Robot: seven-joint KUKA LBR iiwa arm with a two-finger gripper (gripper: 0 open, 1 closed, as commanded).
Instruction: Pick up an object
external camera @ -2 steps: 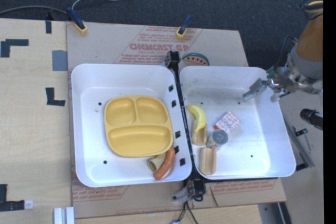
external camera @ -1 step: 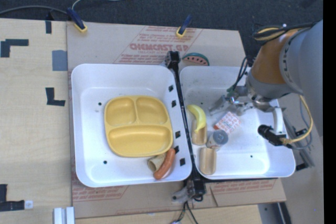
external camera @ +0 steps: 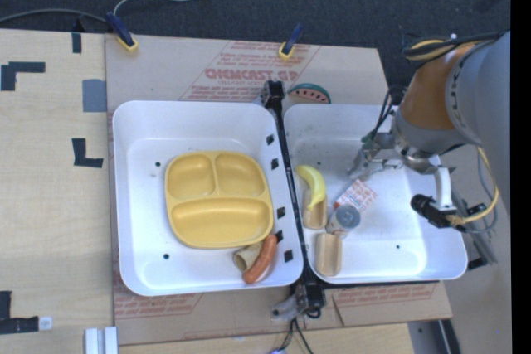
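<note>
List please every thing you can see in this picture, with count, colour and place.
bins: 2, white, side by side on bench
divided plate: 1, yellow, left bin
sausage: 1, orange-red, left bin, front right corner
banana: 1, yellow, right bin, left side
bun pieces: 2, tan, right bin, by banana
small bottle: 1, red-white label, grey cap, right bin
clamps: 2, yellow-blue, board's far edge
arm: 1, grey and orange, right
gripper: 1, over right bin

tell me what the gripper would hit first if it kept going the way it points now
The gripper points down and toward the left inside the right bin. Carried on, it would most likely meet the small red and white bottle lying just below it, though depth is hard to judge from this view.
</note>
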